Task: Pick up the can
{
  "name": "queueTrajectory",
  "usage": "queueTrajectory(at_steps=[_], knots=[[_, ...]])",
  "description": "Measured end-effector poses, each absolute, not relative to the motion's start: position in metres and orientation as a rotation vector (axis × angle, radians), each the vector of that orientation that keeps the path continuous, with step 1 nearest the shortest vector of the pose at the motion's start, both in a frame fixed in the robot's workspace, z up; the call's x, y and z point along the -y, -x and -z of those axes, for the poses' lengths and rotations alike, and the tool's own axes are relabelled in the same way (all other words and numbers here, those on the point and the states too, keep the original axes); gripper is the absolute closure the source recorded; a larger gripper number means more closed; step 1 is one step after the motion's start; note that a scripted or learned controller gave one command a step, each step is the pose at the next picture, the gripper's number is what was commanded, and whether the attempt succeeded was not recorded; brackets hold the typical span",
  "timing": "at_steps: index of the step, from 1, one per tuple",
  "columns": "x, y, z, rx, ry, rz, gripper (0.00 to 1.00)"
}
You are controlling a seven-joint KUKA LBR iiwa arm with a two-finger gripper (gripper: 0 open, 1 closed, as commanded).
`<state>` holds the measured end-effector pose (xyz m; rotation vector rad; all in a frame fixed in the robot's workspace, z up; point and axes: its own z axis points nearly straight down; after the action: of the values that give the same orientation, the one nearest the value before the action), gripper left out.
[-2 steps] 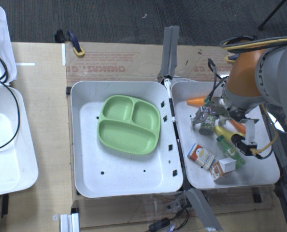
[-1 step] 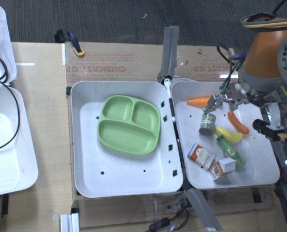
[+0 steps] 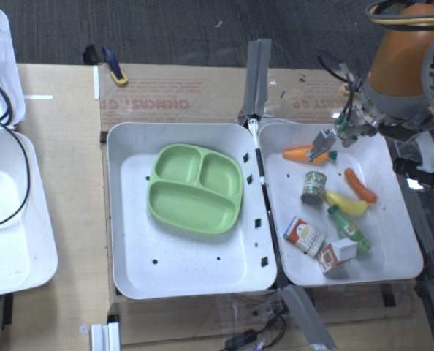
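Note:
The can (image 3: 313, 186) is small, with a green and silver label, and sits in the upper middle of the right bin (image 3: 400, 265). My gripper (image 3: 321, 149) hangs over the bin's far part, just above and behind the can and clear of it. It is right beside the tip of an orange carrot (image 3: 297, 153). I see nothing held in the gripper. The arm's orange band (image 3: 400, 57) rises at the upper right.
Around the can lie a red sausage (image 3: 359, 184), a yellow banana (image 3: 346, 203), a green bottle (image 3: 348, 230) and two small cartons (image 3: 305, 235) (image 3: 339, 254). In the left bin (image 3: 129, 262) rests a green divided plate (image 3: 196, 189).

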<state>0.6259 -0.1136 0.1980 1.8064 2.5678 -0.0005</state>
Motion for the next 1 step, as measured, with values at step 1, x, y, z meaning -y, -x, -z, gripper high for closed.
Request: queueTrajectory(at_steps=[1], knots=[[0.1002,-0.5851,-0.0914,-2.633,-1.715,0.001,0.0]])
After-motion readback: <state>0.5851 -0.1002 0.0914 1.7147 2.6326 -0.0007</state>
